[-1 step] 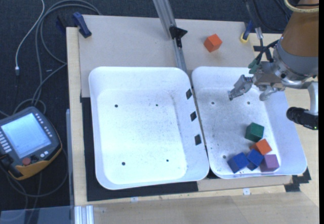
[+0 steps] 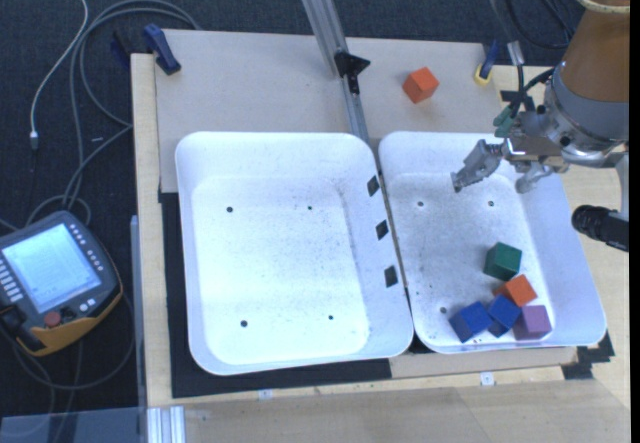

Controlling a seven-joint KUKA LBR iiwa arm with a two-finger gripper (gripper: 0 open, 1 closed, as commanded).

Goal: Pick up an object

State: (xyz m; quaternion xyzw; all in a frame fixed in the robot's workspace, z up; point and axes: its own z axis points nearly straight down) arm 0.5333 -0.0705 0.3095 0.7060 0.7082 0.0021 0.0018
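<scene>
Here the green block [image 2: 503,259] lies below the pincer [image 2: 497,170].

From my seat I can read no words, numbers or brand marks anywhere. The handheld controller [image 2: 50,276] shows a lit screen, but whatever is on it is too blurred to read.

Open floor fills most of the right bin [image 2: 440,231]; its only obstacles, a green block [image 2: 503,259], orange block [image 2: 519,289], purple block [image 2: 533,321] and two blue blocks [image 2: 484,317], crowd together toward five o'clock, with bare room around eleven o'clock.
</scene>
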